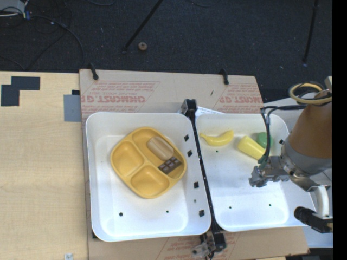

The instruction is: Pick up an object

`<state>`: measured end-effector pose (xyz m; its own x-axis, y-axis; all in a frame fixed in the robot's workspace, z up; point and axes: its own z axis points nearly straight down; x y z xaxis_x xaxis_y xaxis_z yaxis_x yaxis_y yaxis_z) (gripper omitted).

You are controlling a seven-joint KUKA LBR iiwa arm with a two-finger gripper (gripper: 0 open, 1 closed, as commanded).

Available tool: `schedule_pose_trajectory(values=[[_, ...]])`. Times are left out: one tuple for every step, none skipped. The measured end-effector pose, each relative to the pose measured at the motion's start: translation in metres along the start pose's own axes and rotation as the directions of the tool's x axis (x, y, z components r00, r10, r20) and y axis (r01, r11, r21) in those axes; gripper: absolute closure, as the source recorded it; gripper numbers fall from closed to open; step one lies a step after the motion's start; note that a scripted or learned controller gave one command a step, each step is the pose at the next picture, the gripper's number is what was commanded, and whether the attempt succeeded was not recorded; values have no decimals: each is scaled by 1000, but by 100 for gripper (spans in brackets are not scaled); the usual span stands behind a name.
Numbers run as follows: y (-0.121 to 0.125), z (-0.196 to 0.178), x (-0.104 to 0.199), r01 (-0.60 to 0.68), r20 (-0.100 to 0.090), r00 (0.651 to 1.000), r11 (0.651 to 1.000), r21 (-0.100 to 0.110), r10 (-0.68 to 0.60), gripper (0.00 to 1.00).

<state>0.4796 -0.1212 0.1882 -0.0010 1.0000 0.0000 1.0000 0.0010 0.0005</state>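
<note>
My gripper [259, 176] hangs low over the right bin [244, 215], in its right half, with bare bin floor beneath it. A yellow banana [217, 139] lies at the back of that bin. A yellow block [251, 147] sits to the banana's right, with a green object [262, 140] half hidden behind it and a cable. The block lies just behind my gripper, apart from it. Nothing shows between the gripper tips.
In the left bin [108, 210] stands a yellow divided plate [130, 161] that holds a tan bread roll [159, 146] and a brown chocolate bar [170, 166]. A black divider [198, 172] runs between the bins. Cardboard lies under both.
</note>
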Motion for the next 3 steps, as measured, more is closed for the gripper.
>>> schedule_pose_trajectory(values=[[1,-26,-1,0,0,1000,1000,0,0,100],[13,-27,51,4,-2,1000,1000,3,-4,100],[17,-33,113,5,-2,1000,1000,3,-5,100]])
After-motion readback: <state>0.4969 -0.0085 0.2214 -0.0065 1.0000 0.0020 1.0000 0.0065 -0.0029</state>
